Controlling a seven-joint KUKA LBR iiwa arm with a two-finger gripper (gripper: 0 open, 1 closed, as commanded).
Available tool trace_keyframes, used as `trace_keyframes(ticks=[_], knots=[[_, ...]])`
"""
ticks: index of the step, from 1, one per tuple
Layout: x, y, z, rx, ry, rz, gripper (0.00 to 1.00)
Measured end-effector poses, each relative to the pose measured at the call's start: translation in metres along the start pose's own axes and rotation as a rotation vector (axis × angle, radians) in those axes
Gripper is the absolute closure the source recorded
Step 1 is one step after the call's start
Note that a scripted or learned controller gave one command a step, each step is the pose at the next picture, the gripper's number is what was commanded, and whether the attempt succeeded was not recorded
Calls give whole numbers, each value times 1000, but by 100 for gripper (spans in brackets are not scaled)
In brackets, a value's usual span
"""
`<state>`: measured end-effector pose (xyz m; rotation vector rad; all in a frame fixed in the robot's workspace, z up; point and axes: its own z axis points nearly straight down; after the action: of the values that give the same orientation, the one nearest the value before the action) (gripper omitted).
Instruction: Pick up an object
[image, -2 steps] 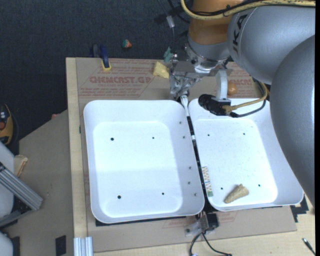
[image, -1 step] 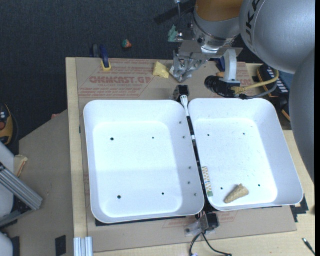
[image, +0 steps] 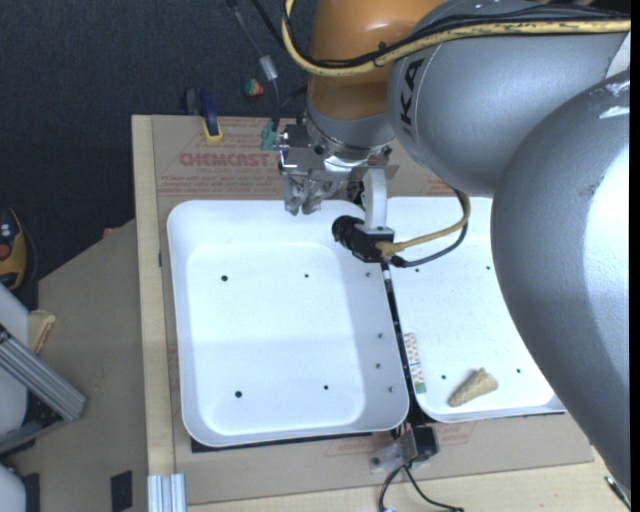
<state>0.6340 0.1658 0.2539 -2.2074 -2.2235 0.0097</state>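
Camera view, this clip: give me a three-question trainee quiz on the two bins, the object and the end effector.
1. True or false: the tan wedge-shaped object lies in the left bin.
2. Over which edge of the left bin does the end effector sit? A) far edge B) near edge C) left edge
3. Fill in: the tan wedge-shaped object lies near the ____ edge of the right bin.

Key: 1 false; 2 A; 3 near

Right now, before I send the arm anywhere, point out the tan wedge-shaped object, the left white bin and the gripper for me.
tan wedge-shaped object (image: 472, 387): camera view, middle of its body.
left white bin (image: 181, 228): camera view, upper-left rim.
gripper (image: 300, 204): camera view, at its lower tip over the left bin's far rim.
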Motion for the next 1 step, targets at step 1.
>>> trace_keyframes(ticks=[1], knots=[[50,33,-91,-22,2,3,100]])
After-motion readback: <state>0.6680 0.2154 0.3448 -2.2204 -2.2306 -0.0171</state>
